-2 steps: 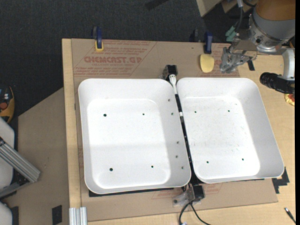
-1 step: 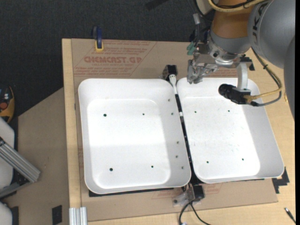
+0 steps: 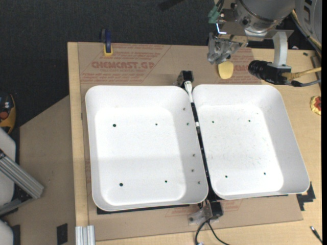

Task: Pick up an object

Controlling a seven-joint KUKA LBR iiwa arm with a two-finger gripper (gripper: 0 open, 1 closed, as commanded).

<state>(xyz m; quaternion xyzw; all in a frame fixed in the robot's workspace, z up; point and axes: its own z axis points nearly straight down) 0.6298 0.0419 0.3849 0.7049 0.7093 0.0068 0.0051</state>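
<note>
1. At the 6 o'clock edge of the desk (image 3: 127,60), a small black-and-metal clamp (image 3: 207,212) sits at the near end of the seam between the two bins, with a dark cable trailing away from it toward 6 o'clock.
2. The left bin (image 3: 92,137) and the right bin (image 3: 292,137) lie side by side on a brown board, with their inner rims touching along a dark strip. Each white floor shows a few small dark dots.
3. At 9 o'clock from the left bin, off the board, a grey metal rail (image 3: 20,180) lies at a slant.
4. At the far end of the seam, a second black clamp (image 3: 185,78) grips the two rims where they meet.
5. Farther out, near 11 o'clock, a blue and yellow clamp (image 3: 106,41) stands on the far edge of the board, beside red printed lettering.
6. The pale yellow lump (image 3: 226,70) is seen over bare board just beyond the far rim of the right bin, at about 1 o'clock from the black seam clamp. It is outside both bins.
7. The claw (image 3: 220,59) hangs directly over that lump. The lump sits at the claw's 5 o'clock and meets the tip of the claw in this view. I cannot tell whether the claw is open or closed, or whether it grips the lump.
8. Above the claw, at 12 o'clock, is the grey wrist of the arm (image 3: 260,14) with its orange band, coming in from 2 o'clock.
</note>
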